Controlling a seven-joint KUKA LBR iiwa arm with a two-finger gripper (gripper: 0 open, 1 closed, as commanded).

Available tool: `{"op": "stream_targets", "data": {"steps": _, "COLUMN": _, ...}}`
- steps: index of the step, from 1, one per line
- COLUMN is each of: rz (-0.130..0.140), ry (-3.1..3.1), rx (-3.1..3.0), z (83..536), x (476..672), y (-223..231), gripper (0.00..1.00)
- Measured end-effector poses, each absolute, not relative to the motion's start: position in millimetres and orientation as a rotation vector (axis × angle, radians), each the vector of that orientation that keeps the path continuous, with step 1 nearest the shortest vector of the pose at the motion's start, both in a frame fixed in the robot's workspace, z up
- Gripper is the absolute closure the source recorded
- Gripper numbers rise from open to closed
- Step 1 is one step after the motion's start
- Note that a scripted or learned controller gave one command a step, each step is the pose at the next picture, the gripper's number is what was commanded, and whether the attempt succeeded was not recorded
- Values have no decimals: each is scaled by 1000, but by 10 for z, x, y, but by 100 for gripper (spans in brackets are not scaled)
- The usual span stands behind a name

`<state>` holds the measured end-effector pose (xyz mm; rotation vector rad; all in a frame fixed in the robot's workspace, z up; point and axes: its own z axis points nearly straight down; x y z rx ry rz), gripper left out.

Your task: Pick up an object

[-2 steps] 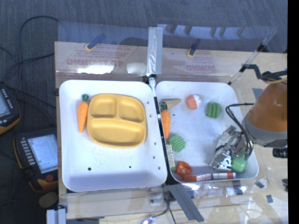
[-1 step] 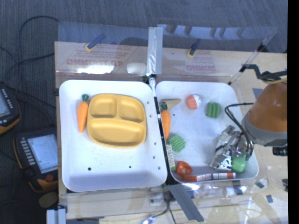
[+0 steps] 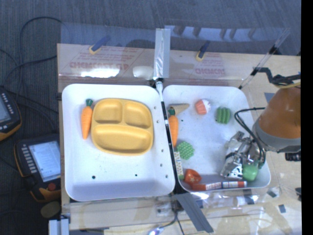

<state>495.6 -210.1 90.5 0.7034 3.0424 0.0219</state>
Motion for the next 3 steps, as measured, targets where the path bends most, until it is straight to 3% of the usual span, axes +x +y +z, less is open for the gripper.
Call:
{"op": "stream_targets", "data": {"steps": 1, "rz": 21, "ry": 3064, "rx": 626, "z": 902, "x": 4982, "y": -2099, "gripper": 0}}
{"op": "stream_targets", "data": {"steps": 3, "rz": -4, "ry": 3115, "rx": 343, "z": 892, "x": 5479, "y": -2242, "gripper": 0}}
